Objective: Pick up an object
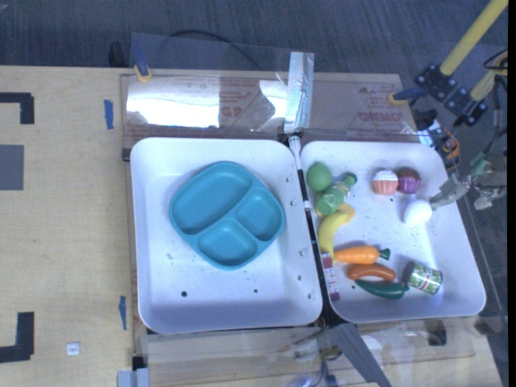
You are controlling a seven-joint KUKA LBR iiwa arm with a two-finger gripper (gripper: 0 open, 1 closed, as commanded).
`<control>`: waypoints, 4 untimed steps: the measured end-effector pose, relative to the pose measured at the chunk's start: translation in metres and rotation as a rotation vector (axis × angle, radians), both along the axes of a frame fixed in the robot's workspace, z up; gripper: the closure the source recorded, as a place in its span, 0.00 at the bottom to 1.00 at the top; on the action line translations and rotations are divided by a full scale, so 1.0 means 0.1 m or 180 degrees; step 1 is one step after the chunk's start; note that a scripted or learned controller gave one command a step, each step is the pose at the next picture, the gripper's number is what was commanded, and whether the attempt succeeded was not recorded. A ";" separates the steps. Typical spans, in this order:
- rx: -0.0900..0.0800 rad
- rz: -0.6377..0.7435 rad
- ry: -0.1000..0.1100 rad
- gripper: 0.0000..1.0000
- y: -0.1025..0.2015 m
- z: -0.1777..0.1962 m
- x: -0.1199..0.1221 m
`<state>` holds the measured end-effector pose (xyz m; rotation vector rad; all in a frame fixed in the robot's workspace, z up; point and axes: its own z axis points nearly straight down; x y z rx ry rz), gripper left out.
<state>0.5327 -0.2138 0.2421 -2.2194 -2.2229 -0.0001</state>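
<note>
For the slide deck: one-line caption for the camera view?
Blue divided plate in the left bin; toy foods including a banana and carrot in the right bin.

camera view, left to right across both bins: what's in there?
Blue divided plate → green lime-like fruit → carrot → pink cupcake → white egg → small green can. Banana, bottle and chili pepper overlap these in x, so they are left out.

Red print on clear panel (242,95) behind bins: illegible.
</note>
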 end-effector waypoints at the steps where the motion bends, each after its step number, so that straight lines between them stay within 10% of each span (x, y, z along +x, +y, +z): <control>1: 0.0005 0.0247 0.0014 0.00 0.24 -0.78 0.78; 2: -0.0006 -0.0103 -0.0023 0.00 0.22 -1.44 1.20; 3: -0.0010 -0.0178 -0.0034 0.00 0.29 -0.61 1.37; 4: 0.0019 -0.0040 -0.0008 0.00 0.20 -1.42 1.37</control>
